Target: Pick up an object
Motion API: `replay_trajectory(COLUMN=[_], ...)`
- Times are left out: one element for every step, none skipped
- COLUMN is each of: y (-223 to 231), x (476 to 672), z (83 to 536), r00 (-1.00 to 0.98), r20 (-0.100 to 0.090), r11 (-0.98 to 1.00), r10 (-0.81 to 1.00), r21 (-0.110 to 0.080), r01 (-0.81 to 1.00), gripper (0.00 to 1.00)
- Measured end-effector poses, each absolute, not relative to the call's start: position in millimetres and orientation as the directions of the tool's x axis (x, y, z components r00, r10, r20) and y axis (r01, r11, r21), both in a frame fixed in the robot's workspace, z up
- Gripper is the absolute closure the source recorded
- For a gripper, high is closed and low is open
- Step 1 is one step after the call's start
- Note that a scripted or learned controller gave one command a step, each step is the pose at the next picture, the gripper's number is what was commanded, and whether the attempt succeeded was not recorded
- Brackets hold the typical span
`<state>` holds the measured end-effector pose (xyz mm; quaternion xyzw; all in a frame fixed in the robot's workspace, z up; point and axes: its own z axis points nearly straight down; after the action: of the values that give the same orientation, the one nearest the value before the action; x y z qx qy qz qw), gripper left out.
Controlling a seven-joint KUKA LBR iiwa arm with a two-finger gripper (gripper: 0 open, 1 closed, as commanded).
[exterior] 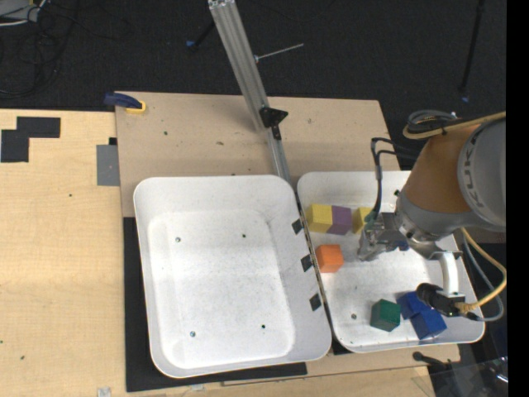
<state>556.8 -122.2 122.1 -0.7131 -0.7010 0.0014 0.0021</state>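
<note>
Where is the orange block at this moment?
The orange block lies in the right bin, near its left wall, just below the yellow block and left of the gripper.

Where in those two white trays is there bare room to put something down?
The left bin has a wide bare floor. In the right bin, bare patches lie between the orange block and the green block, and along the far rim. It's crowded around the yellow block, purple block and gripper.

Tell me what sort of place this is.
Most likely a robotics lab test bench: a robot arm reaches over two white bins, small coloured blocks such as an orange one lie in the right bin, and cables trail on dark floor.
</note>
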Motion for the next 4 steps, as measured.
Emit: replay_trajectory(y=[-114, -123, -125, -75], x=[556.5, 550.2, 550.6, 562.4], z=[180, 230, 259, 262], r00=[-0.001, 0.001, -0.001, -0.004], r20=[0.000, -0.001, 0.000, 0.002], r11=[0.001, -0.001, 0.001, 0.004], r10=[1.000, 1.000, 1.000, 1.000], r21=[0.003, 0.003, 0.001, -0.002], r01=[1.000, 1.000, 1.000, 1.000], gripper=[1.00, 1.00, 1.00, 1.00])
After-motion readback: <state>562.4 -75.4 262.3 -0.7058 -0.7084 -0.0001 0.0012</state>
